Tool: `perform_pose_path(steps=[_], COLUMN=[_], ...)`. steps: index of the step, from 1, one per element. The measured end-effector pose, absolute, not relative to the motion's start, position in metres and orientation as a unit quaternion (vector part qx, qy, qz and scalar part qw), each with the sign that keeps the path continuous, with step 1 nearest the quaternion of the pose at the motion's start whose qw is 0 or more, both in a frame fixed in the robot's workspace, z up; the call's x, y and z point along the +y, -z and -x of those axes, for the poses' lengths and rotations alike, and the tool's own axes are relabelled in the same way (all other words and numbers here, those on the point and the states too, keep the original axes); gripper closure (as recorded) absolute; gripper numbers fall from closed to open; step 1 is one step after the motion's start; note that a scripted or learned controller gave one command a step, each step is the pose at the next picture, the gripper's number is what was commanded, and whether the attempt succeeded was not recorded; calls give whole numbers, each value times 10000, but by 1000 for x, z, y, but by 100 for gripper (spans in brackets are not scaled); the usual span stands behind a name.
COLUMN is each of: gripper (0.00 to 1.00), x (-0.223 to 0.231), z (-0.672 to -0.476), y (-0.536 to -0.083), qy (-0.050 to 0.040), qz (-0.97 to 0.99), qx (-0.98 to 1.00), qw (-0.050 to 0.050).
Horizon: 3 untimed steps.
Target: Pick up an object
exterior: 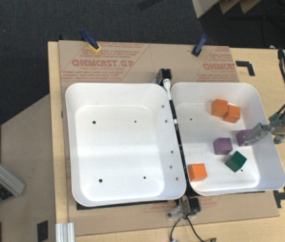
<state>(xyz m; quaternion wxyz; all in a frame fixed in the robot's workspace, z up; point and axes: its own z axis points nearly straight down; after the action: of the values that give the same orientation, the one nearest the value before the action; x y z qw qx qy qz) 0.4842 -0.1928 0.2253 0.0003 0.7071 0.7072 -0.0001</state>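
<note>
Item: I am reading the end effector (256,133), finger state I cannot tell, hanging at the purple block (242,136) by the right bin (263,185) wall; crowding wall is risking a deflected, empty grasp.

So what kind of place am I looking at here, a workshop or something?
Most likely a robotics test lab. Two white bins sit on a cardboard sheet held to the bench by clamps, one holding small coloured blocks, and a robot's hand reaches in over them.
</note>
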Motion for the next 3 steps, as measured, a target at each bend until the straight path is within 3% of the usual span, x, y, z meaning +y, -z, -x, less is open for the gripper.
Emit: perform_pose_path(steps=[1, 2, 3], gripper=[0, 0, 100], x=[-220, -191, -195], z=[-535, -618, -614], y=[-102, -85, -96], qy=[-40, -23, -3], qz=[-7061, -7046, -7064], qx=[7081, 7096, 7078], qw=[34, 34, 25])
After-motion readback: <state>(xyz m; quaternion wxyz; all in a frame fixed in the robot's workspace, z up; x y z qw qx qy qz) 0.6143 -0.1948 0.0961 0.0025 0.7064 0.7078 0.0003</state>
